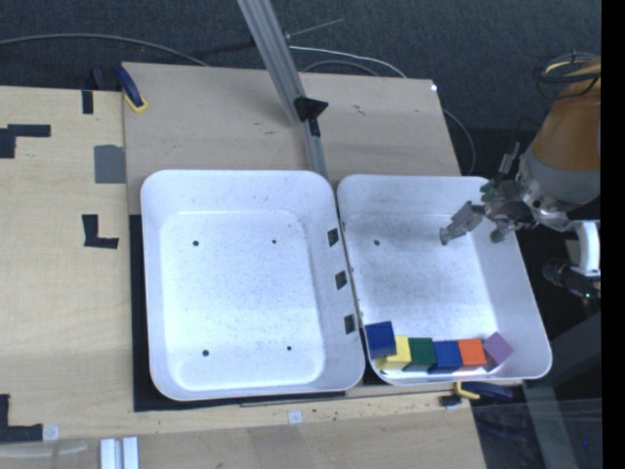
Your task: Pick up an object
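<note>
A row of small blocks lies along the front wall of the right bin (pixel 430 281): a blue block (pixel 379 337), a yellow one (pixel 395 357), a green one (pixel 421 352), another blue one (pixel 447 355), an orange one (pixel 472 352) and a purple one (pixel 497 347). My gripper (pixel 477 230) hangs over the far right part of that bin, well behind the blocks. Its fingers are spread open and hold nothing. The arm's orange band (pixel 571 135) is at the right edge.
The left bin (pixel 234 281) stands beside the right one, joined by dark clips (pixel 340 279). A metal pole (pixel 278 57) slants up from behind the bins. Cables cross the dark floor at the back.
</note>
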You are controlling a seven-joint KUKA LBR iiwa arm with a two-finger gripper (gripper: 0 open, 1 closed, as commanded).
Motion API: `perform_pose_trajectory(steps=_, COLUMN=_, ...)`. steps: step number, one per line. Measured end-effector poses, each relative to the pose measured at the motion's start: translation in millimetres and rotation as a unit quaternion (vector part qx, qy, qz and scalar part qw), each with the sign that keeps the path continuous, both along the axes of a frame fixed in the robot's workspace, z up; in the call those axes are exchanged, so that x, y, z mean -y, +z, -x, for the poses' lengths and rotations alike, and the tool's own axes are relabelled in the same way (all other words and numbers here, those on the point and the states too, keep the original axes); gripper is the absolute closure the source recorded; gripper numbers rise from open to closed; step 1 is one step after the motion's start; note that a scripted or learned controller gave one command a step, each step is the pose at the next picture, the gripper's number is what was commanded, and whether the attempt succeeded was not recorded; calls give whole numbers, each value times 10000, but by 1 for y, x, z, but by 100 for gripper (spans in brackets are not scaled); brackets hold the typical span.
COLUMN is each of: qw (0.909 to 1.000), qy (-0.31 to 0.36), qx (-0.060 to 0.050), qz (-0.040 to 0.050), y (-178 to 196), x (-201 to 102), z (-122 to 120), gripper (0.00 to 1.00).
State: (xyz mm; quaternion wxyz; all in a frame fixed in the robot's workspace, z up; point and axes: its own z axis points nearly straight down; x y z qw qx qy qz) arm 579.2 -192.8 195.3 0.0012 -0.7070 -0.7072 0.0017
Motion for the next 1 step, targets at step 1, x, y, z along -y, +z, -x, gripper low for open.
perform_pose_trajectory(steps=1, qw=10000, qy=0, qx=-2, qz=-4, y=-18, x=-16, z=20, gripper=0)
